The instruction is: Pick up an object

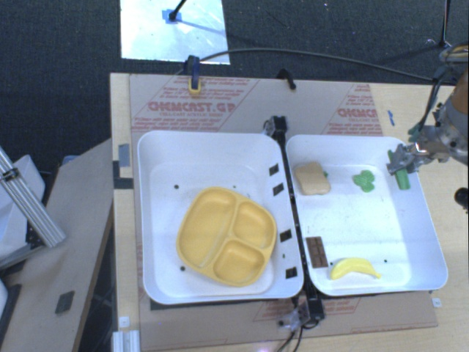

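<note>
On the worktop (344,97) there are two shallow white bins side by side. The left bin (157,196) carries a yellow plate (226,235) with three compartments, lying flat near the middle of the bin, a little toward its near edge. The right bin (418,226) carries four small things, well apart from each other: a tan piece of bread (312,177) near the far left corner, a small green leafy toy (364,180) near the far edge, a brown chocolate bar (316,251) beside the left wall, and a yellow banana (354,269) near the near edge. The arm (454,116) comes in from the right side, and the end effector (402,169) is above the far right corner of the right bin. A green part shows at its tip, but I cannot tell if it is clamped on something, so its state is not clear. None of the things in the bin is touching the end effector
</note>
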Motion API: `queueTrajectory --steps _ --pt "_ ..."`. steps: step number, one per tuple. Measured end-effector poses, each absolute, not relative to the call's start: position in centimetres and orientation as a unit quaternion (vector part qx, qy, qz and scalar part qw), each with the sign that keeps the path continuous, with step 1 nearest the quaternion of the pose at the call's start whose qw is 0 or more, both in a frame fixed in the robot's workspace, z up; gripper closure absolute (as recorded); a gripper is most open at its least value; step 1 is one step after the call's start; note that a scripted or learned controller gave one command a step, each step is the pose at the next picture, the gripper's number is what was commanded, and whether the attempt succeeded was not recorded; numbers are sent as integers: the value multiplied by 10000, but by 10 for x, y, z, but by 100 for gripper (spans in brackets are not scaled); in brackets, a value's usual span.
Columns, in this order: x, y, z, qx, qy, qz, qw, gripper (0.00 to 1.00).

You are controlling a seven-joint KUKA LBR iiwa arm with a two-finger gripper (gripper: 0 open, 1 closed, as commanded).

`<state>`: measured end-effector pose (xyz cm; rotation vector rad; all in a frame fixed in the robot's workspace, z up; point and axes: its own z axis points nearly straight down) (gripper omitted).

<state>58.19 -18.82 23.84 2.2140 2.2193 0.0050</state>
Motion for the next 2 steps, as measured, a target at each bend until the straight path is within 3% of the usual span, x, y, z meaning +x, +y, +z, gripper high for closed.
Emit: queueTrajectory --steps 2 --pt "574 -80 250 7035 7106 15 3 100"
